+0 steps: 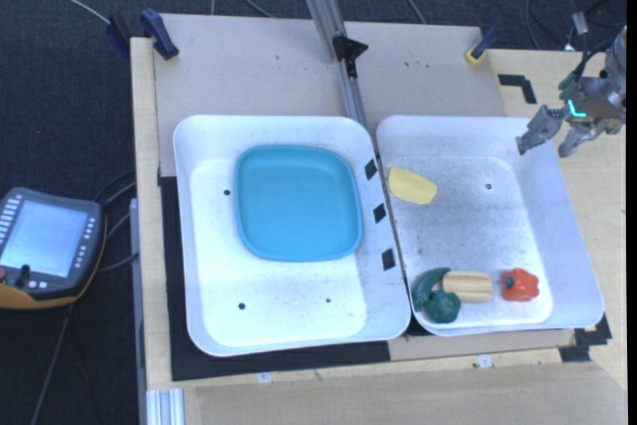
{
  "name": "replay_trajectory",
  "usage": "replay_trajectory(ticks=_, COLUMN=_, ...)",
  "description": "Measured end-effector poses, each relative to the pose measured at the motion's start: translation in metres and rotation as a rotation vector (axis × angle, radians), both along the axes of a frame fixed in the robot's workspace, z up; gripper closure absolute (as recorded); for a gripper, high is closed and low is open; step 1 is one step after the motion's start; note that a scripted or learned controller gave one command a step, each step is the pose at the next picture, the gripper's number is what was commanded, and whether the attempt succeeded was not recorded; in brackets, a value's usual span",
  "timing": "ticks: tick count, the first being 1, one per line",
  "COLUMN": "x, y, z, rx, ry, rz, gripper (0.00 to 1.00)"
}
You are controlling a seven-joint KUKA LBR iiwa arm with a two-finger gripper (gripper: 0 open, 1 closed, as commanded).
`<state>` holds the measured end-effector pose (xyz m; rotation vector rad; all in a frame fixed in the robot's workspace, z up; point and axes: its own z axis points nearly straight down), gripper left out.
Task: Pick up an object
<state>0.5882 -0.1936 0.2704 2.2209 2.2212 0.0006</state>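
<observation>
hovering over the upper right rim of the right bin (557, 214), the gripper (549, 136) has its two fingers spread apart with nothing between them, so you have no object in hand yet. your candidates all lie in that same bin: a yellow piece (411, 185) near the left wall toward the top, and along the bottom edge a row of three, namely a green vegetable (436, 296), a tan cylinder (468, 286) touching it, and a red pepper (519, 285) just beside the cylinder. from the jaws, the red pepper lies almost straight down the view, toward the near edge, and looks like your closest target. the tan cylinder runs left to right, so you would want the fingers closing across it from top and bottom. the blue plate (299, 202) sits in the left bin (199, 244), well apart from the gripper.
</observation>
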Motion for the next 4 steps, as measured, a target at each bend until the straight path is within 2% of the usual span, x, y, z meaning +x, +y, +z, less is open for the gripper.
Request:
replay_trajectory(ticks=1, x=0.000, y=0.000, z=0.000, rx=0.000, ry=0.000, rz=0.000, gripper=0.00)
replay_trajectory(ticks=4, x=-0.001, y=-0.015, z=-0.131, rx=0.001, ry=0.003, rz=0.000, gripper=0.00)
